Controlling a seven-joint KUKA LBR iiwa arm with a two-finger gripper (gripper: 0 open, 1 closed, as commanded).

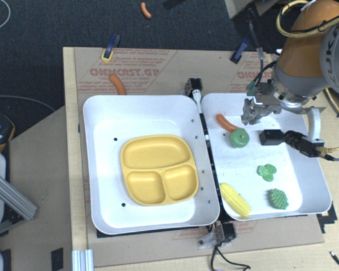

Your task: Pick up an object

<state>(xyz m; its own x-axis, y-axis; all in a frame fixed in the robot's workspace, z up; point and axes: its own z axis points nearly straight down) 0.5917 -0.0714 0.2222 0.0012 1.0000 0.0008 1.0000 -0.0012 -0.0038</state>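
Camera view: pincer (251, 116) state unclear, beside carrot (226, 122) and green ball (239, 138); corn (235, 199) well apart.

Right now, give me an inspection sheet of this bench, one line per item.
Surface: cardboard-covered bench bearing two white bins side by side.
Job's things: right bin holds a small carrot, a round green vegetable, a green leafy piece, a green bumpy piece and a corn cob; left bin holds a yellow divided tray.
Clutter: an orange sausage-shaped piece on the bench, another on the floor.
Claw: claw above the right bin near the carrot.
Cables: yellow loop on the arm; wires at the bench front.
Surroundings: dark carpet.
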